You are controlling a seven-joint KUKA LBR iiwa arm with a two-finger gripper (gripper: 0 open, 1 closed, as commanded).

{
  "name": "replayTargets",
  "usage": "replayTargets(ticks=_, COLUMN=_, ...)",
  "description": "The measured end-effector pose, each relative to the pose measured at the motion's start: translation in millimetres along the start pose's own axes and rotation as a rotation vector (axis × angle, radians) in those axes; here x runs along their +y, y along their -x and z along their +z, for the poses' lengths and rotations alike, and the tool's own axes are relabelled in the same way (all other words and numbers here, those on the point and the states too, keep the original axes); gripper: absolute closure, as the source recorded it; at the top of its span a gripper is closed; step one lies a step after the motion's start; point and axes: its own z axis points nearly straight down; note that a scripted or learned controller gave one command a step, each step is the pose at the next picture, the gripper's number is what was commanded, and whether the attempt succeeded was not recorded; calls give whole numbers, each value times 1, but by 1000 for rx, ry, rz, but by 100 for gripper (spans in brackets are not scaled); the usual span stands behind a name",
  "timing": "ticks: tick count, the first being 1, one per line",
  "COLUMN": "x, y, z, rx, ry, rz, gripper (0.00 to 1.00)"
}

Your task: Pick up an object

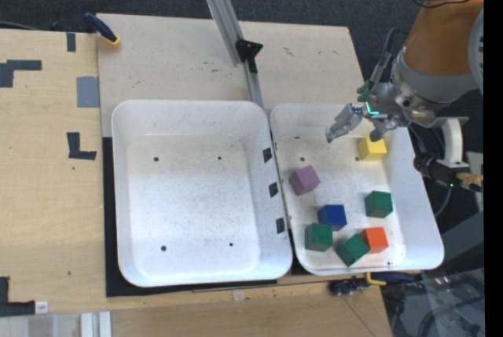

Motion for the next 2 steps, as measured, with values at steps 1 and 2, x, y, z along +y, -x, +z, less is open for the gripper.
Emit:
replayTargets(ticks=1, x=-9, y=-3, z=48, rx=0, ry=-5, rz=1, gripper=0)
replayTargets(ticks=2, x=-1, y=-2, z=107, rx=0, ry=-7, rz=1, gripper=0)
